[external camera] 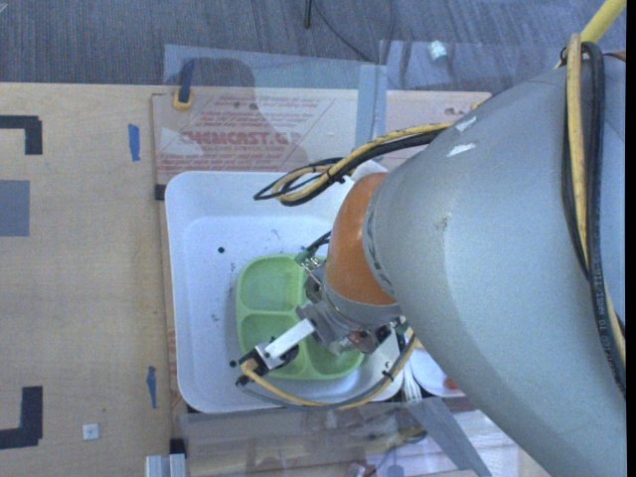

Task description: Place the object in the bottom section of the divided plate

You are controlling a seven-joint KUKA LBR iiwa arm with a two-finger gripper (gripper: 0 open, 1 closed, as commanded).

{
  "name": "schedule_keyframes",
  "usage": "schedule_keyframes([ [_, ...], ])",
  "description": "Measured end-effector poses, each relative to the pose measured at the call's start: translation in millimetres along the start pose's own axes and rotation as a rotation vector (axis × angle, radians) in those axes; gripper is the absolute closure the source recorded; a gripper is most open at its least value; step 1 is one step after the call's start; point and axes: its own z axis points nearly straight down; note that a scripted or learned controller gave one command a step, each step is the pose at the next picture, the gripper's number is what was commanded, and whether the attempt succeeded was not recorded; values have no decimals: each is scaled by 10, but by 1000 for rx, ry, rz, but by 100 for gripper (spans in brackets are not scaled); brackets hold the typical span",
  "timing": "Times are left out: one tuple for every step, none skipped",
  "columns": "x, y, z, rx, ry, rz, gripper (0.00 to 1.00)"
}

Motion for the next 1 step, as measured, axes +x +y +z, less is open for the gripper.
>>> schedule_keyframes([
  [58,7,-25,-7,15,-4,0],
])
